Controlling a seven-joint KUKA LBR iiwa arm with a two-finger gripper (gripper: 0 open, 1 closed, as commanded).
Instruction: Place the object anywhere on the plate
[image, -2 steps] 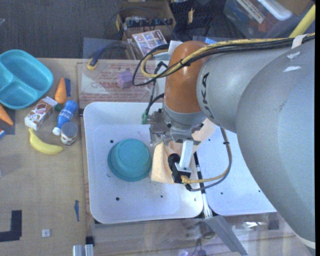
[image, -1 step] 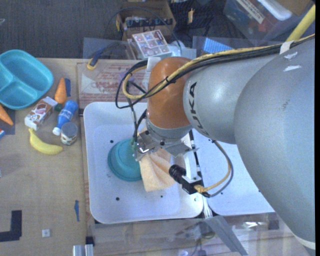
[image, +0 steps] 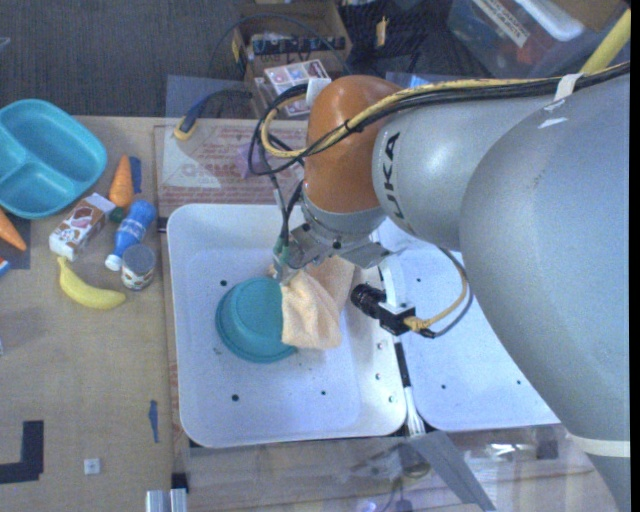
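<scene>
A round teal plate (image: 248, 320) lies in the left white bin (image: 200, 400), a little left of its middle. A tan cloth (image: 312, 308) hangs crumpled from my gripper (image: 293, 262), and its lower end drapes over the plate's right rim. The gripper stands just above the plate's upper right edge, shut on the top of the cloth. The arm's orange band and grey body hide the back of the bin behind it.
The right bin (image: 470, 370) lies mostly under the arm. On the bench to the left are a blue divided tray (image: 45, 155), a carrot (image: 121, 181), a small bottle (image: 130, 232), a can (image: 138, 267), a banana (image: 88, 287) and a small carton (image: 80, 225).
</scene>
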